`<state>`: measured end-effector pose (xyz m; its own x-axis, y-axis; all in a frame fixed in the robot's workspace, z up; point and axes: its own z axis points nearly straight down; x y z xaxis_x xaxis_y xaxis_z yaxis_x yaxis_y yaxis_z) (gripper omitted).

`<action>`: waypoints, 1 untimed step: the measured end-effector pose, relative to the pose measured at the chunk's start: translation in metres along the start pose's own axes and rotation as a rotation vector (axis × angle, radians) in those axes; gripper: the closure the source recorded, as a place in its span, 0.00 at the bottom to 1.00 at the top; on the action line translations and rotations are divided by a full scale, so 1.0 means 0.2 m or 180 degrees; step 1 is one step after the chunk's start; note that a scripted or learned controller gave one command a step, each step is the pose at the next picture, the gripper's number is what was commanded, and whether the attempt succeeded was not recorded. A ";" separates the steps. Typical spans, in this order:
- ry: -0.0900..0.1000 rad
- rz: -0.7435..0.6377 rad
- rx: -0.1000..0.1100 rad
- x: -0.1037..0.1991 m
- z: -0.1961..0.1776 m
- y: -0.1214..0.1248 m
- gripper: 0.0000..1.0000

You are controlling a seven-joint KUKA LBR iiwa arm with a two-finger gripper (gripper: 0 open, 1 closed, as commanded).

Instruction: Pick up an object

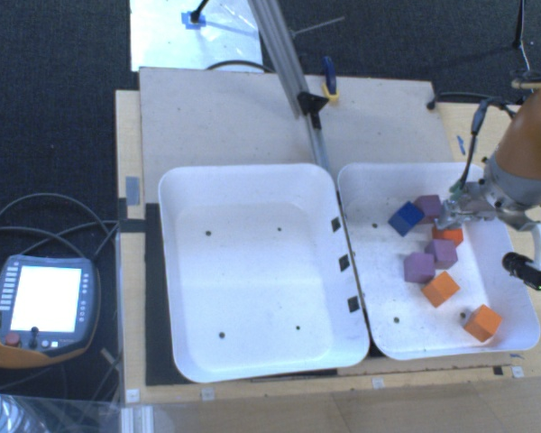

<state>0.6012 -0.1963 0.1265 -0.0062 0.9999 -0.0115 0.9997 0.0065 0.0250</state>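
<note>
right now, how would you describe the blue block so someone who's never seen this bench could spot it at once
Start at the two white bins and take the right-hand bin, the one the grey and orange arm reaches into. The blue block lies in its upper left part, just left of a purple block near the gripper. It is the sole blue block; its neighbours are purple or orange.

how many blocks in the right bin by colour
purple blocks: 3
orange blocks: 3
blue block: 1
total: 7, all in the right bin; the orange one under the tool is partly hidden.
</note>
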 end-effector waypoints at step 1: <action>0.0032 0.0005 0.0061 0.02 -0.24 -0.01 1.00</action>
<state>0.5971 -0.1909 0.1745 -0.0049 1.0000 -0.0016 1.0000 0.0049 0.0060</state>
